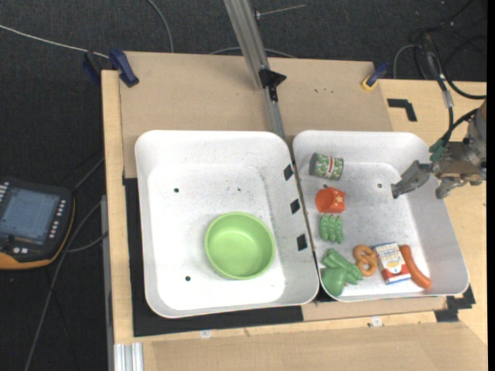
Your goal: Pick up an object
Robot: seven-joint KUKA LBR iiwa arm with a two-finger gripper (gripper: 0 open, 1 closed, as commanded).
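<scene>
Hovering over right bin (433, 230), gripper (424, 185) spread wide, holding nothing

Left bin (155, 161): a bowl (240, 245), toward the near side.
Right bin (433, 238): a can (326, 165) at back, small toys in front.
</scene>
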